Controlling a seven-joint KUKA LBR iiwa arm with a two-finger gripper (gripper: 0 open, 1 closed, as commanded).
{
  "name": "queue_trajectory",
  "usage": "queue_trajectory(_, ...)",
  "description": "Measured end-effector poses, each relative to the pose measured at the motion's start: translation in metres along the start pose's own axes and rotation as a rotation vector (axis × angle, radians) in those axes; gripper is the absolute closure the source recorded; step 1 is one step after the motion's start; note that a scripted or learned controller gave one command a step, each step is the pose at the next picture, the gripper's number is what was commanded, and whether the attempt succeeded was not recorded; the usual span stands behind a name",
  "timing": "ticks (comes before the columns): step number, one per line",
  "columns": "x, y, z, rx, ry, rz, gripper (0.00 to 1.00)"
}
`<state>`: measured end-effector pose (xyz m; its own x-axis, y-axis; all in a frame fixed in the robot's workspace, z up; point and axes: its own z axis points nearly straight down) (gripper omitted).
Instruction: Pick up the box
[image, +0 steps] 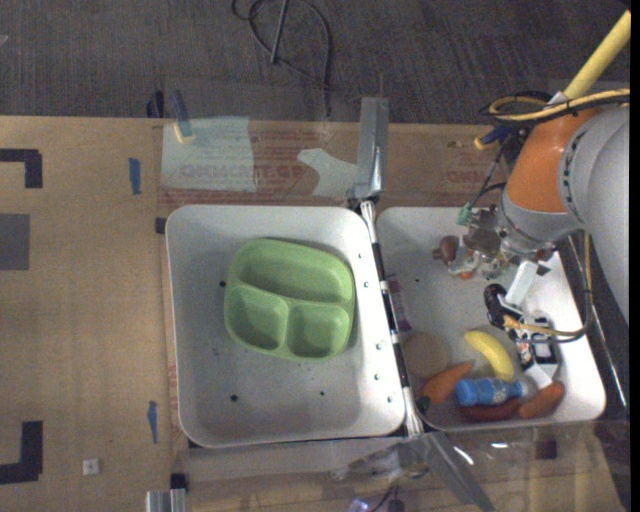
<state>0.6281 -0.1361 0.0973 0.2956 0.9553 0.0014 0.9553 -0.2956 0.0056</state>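
Blue box lies flat in the right bin, at the near end, close to the front wall. It is small and partly blurred, so it reads as a box by shape only. Its long axis runs about left-right in the camera view, along the front wall. Which end is the top cannot be told.

- A yellow banana sits just behind the box, near or touching it.
- An orange carrot is at the box's left end, slanting up to the right.
- A dark red item lies along the box's front edge, and an orange-red item is to its right.
- A tan round item sits left of the banana, by the wall between the bins.
- A small black-and-white item with wires lies between the banana and the right wall.

The gripper hangs over the far part of the right bin, well apart from the box. It is cluttered and blurred, so I cannot tell whether it is wide or narrow, and nothing can be seen held in it. The arm, grey with an orange band, comes in from the upper right.

The left bin holds a green divided tray, tilted slightly in plan. Both bins sit on a brown bench.
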Motion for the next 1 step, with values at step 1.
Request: queue_trajectory(1, 0.0424, 0.0186, -0.1183, 0.004, -0.002, 0.152, 1.00)
